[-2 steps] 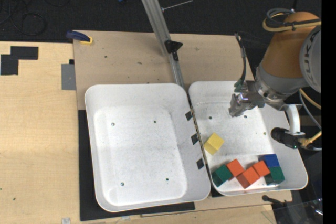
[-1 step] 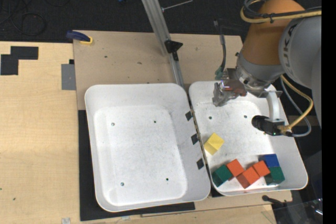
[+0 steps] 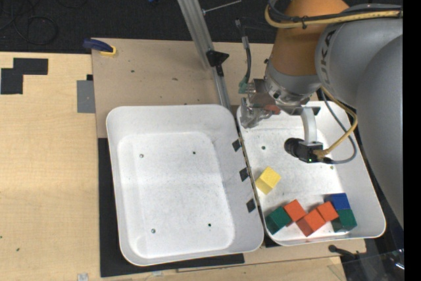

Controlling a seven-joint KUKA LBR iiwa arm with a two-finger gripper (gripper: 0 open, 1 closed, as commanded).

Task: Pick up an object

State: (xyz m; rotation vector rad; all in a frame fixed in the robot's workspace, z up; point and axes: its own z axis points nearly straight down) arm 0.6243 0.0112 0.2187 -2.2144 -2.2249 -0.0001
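I am looking across the left bin (image 3: 131,122) to the right bin (image 3: 368,220); my gripper (image 3: 252,114) is hanging near its far left corner, its state unclear; the yellow block (image 3: 268,179) is lying nearer, seemingly light, rigid, best pinched across flat sides.

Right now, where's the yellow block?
The small yellow block lies in the right white bin, near its left wall, apart from the cluster of orange, green and blue blocks below-right.

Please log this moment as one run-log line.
tool: over right bin far end, nothing visibly held | yellow block: loose | other blocks: near corner
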